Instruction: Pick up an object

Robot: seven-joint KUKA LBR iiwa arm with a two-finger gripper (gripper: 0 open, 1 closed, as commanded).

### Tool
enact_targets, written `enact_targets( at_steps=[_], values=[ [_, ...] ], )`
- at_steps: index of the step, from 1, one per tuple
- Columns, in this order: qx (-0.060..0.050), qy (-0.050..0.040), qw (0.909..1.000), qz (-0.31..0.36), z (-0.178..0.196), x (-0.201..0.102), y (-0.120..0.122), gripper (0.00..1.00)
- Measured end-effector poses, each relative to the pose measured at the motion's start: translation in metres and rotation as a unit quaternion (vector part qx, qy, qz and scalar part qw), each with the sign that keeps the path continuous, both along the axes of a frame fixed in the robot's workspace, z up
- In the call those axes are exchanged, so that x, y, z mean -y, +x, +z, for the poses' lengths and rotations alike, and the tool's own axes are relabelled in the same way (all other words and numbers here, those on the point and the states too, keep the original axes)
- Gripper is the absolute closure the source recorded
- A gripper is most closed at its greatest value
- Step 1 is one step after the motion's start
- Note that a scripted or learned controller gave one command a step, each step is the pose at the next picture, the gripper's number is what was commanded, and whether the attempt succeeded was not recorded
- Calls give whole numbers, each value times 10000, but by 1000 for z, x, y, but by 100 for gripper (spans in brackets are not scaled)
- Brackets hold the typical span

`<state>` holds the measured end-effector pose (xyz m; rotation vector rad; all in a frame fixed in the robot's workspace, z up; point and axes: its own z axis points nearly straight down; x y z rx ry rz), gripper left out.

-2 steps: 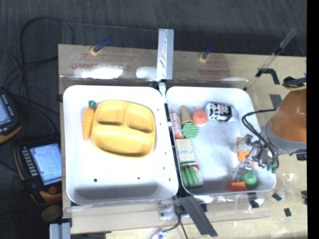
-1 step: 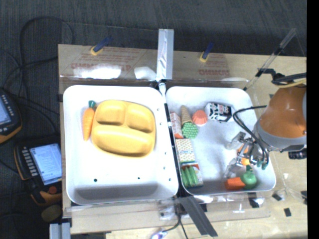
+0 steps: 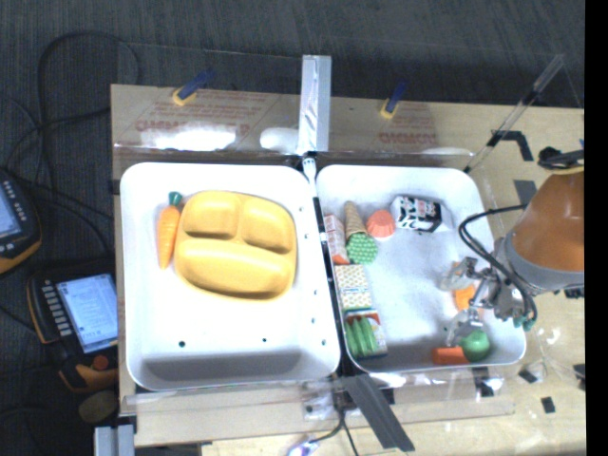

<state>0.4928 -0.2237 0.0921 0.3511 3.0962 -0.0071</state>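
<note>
Orange shows through the middle of my hand (image 3: 472,304), which hangs low over the near right corner of the right-hand shallow white bin (image 3: 418,180). That orange could be a small piece between the metal parts or simply one lying under them; I cannot tell which, and I cannot tell whether the hand is apart or together from this slant.

Just below the hand, against the bin's near wall, lie a small round green object (image 3: 476,346) and, touching it on the left, a short orange-red piece (image 3: 448,354). These look like the likeliest targets. I judge the step to be the reach and descent, with no lift begun.

Along the bin's left wall sits a row of patterned boxes and green sticks (image 3: 356,302), and a black-and-white printed item (image 3: 416,213) lies near the far side. The left bin (image 3: 142,283) holds a large yellow compartment tray (image 3: 237,245) with an orange toy carrot (image 3: 167,234) beside it.

Next, the move calls for centring over 1 piece, clear of the wall, then closing and rising straight.
</note>
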Motion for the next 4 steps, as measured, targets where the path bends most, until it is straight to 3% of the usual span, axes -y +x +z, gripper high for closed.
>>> enact_targets(
  at_steps=[1, 2, 4],
  values=[
    [-9, -1, 9992, -387, 0, -26, -2, 0],
    [-1, 6, 9988, 488, 0, -3, 1, 0],
    [-35, 0, 9990, -441, -1, -21, -1, 0]
  ],
)
